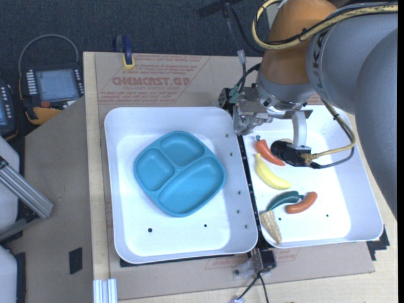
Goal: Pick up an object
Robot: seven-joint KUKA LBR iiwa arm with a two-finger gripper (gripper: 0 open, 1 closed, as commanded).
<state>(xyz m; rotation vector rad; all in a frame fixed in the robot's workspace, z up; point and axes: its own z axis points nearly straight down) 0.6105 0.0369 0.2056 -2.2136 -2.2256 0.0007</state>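
Observation:
The right bin [353,188] holds several toy foods along its left side. There is a yellow banana [271,175], an orange-red chili [267,153] just above it, a green pod [282,200], a red-orange sausage [302,202] and a tan wafer piece [271,225] at the front. My gripper [247,124] hangs over the far left corner of that bin, close to the divider between the bins and a little beyond the chili. Nothing is visibly held in it.
A blue divided plate [180,172] lies in the middle of the left bin [126,219]. The grey arm with its orange band [297,30] comes in from the upper right and covers the far part of the right bin.

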